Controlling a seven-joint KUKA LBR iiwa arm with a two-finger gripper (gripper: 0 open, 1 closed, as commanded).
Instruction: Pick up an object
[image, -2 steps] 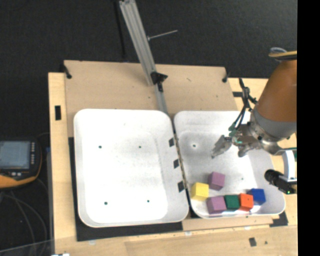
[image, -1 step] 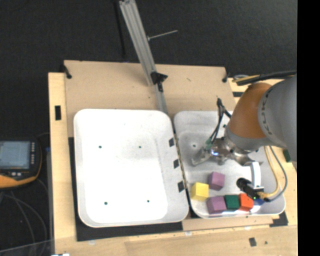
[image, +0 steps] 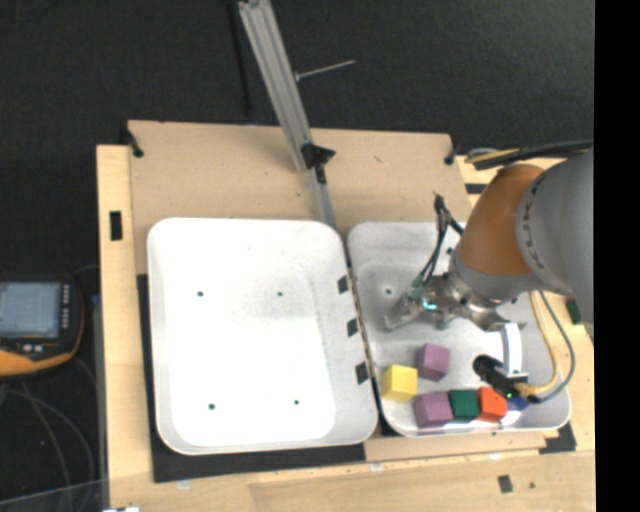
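- A group of small blocks lies in the lower part of the right bin: a purple block highest of them, a yellow block just left of and below it, and a row along the bin's near wall made of a second purple block, a green block and an orange block.
- The row's three blocks sit side by side, touching or nearly so; the yellow block stands close to the second purple one.
- The gripper is low in the right bin, above the blocks and apart from them, pointing toward the bin's left wall.
- Nothing shows between its fingers; whether they are spread or pressed together cannot be told from this slant.
- The arm, grey with an orange band, reaches in from the right and covers the bin's right part.
- The left bin lies beside the right one, their walls touching.
- Both bins rest on the bench, a tan board.
- A slanting metal pole rises from behind the bins.
- A small device with a screen sits on the floor off the bench's left side.
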